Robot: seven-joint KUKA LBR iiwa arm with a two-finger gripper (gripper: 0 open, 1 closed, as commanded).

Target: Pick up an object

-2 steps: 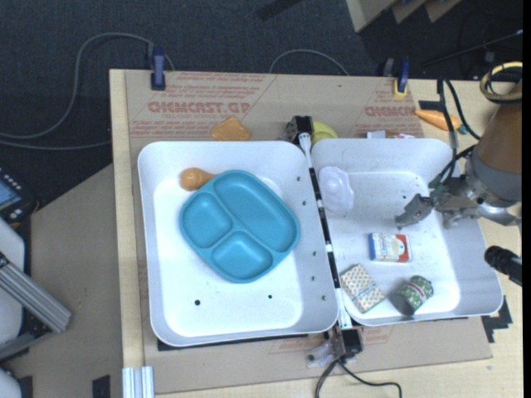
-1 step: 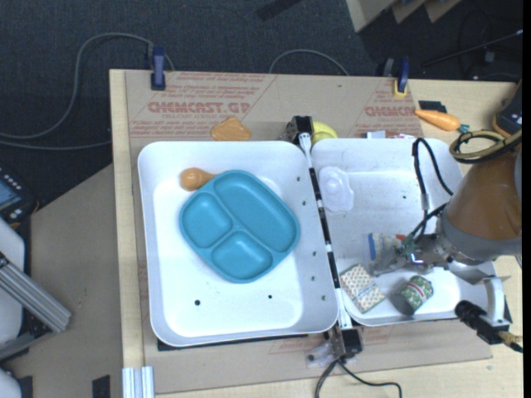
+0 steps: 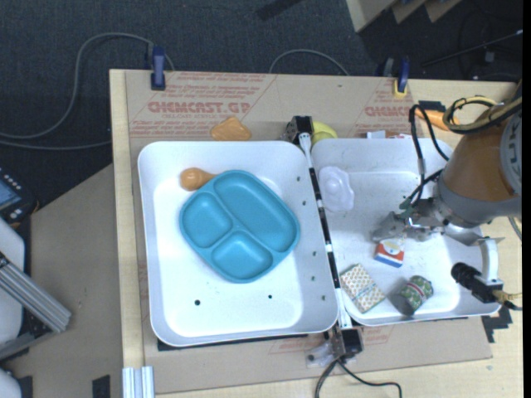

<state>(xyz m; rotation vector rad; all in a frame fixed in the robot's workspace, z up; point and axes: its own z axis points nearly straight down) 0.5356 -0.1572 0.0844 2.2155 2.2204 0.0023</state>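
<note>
That patterned packet and green-wrapped thing sit up front in the right bin, tool hovering just above the red-white-blue block, grip unclear, so it's approach stage, needs lowering squarely.

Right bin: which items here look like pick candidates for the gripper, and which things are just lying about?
Pick candidates:
gripper
red-and-white packet
patterned box
green can
clear cup

Lying about:
blue divided plate
orange lump
blue clamps
</note>
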